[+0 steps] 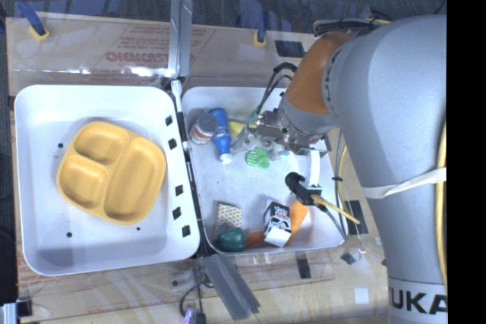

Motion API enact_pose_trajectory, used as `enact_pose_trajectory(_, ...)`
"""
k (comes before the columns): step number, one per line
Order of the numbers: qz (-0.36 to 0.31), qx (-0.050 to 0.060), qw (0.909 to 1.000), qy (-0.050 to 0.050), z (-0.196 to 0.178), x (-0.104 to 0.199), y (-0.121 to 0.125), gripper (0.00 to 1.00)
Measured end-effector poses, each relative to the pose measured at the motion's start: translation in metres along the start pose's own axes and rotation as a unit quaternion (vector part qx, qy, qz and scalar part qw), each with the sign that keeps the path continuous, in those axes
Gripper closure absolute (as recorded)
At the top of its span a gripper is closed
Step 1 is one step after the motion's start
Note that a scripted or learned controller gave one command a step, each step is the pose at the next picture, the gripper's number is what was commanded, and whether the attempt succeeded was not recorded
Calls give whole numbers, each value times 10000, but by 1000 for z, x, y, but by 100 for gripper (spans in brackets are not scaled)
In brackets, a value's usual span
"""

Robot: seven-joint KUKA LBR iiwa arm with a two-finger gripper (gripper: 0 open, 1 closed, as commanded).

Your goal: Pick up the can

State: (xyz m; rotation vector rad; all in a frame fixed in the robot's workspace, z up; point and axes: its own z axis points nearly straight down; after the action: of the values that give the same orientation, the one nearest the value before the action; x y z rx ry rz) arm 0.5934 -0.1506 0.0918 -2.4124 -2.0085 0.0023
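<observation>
The grey arm (395, 155) is looming over the right bin (326, 243), its gripper (267, 134) hanging mid-bin; I can't tell its state.
The can (202, 128) is lying at the bin's left wall, touching a blue bottle (220, 131). I'd say it's approaching; it needs to shift left, clear of the bottle.

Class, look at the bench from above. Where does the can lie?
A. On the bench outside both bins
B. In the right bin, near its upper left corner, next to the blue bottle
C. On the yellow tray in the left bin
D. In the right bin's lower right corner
B: the can lies in the right bin near its upper left corner, right beside the blue bottle.
</observation>
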Motion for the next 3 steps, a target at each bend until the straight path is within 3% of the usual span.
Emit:
enact_pose_trajectory(1,-1642,12,9864,5,1,37,-46,0)
enact_pose_trajectory(2,-2238,-16,9746,-6,-101,81,28,0)
enact_pose_trajectory(3,-3976,2,9176,-4,-107,136,-8,0)
